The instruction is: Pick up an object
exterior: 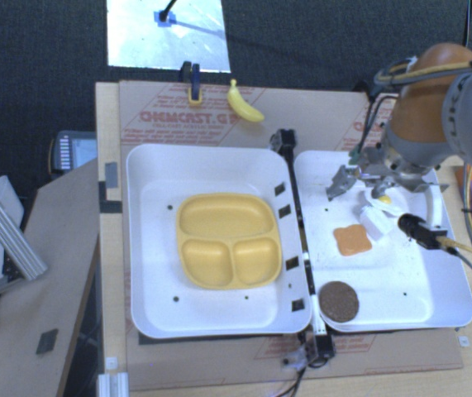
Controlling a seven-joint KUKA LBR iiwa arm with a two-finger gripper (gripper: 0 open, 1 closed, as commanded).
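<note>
Partly, the arm [434, 98] hides a white object [376, 220] beneath

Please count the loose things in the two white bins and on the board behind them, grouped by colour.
Yellow: 2, the divided plate and the banana
Orange: 1, the flat square piece
Brown: 1, the round disc
White: 1, the small block
Total: 5

Bench [211, 106] — two white bins [149, 222], banana [244, 104]
</note>
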